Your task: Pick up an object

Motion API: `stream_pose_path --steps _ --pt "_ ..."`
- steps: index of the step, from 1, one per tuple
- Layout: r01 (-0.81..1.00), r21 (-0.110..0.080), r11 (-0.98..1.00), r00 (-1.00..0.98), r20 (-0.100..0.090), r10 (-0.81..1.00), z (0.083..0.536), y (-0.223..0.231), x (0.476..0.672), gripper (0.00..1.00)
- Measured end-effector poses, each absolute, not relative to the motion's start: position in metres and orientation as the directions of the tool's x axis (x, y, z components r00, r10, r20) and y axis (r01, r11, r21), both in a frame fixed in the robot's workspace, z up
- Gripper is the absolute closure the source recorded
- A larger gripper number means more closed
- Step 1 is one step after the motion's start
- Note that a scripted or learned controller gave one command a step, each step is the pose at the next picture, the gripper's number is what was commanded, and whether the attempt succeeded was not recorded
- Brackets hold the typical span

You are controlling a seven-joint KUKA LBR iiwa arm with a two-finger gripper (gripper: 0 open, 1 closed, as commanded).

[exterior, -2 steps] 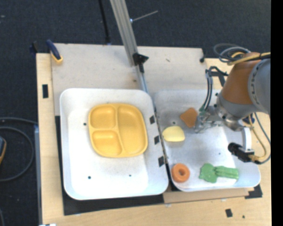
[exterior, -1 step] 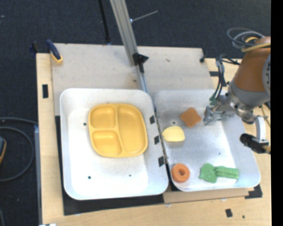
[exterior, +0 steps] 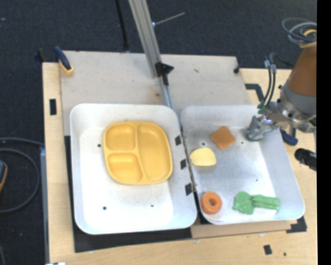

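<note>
The right bin (exterior: 265, 164) holds a brown square piece (exterior: 223, 137), a pale yellow rounded piece (exterior: 203, 158), an orange ring (exterior: 212, 202) and a green toy (exterior: 255, 202). My gripper (exterior: 256, 130) hangs low at the bin's far right side, to the right of the brown piece and apart from it. Nothing shows between its fingers.
The left bin (exterior: 88, 203) carries a yellow divided plate (exterior: 138, 152). A metal pole (exterior: 146, 32) rises from behind the bins. Cables (exterior: 271, 87) trail by the wrist at the right. Black cords lie on the floor at the left.
</note>
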State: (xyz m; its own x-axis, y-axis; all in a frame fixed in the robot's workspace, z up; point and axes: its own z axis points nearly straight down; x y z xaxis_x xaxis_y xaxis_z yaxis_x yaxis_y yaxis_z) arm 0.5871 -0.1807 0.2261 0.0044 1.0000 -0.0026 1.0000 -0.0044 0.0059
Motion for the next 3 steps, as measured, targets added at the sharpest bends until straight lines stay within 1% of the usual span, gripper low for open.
stream_pose_path --steps 1,2,3 --pt "1.0 0.007 0.003 -0.003 -0.002 1.0 0.274 -0.178 0.596 1.0" --pt "1.0 0.004 0.004 -0.004 -0.001 1.0 0.295 -0.179 0.597 1.0" --pt "1.0 0.0 0.006 -0.006 0.0 1.0 0.279 -0.126 0.587 1.0"
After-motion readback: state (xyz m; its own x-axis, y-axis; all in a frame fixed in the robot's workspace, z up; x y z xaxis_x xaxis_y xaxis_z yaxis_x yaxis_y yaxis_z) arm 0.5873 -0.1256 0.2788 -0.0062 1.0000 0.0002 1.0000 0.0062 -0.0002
